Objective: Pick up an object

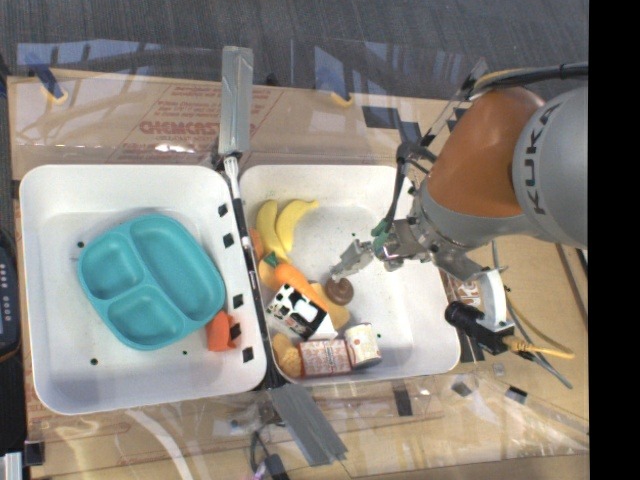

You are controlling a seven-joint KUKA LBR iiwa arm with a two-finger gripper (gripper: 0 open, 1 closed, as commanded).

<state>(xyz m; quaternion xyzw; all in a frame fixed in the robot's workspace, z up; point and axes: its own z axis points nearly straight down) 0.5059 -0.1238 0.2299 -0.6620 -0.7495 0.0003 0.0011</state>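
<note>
The gripper, its finger state impossible to tell from above, hangs over the right bin, with a small brown object lying just below and beside it, toys clustered further left.

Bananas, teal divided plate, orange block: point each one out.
Bananas (283,222), camera view, on the right banana's middle.
Teal divided plate (150,280), camera view, where its dividers meet.
Orange block (219,331), camera view, its top face.
</note>
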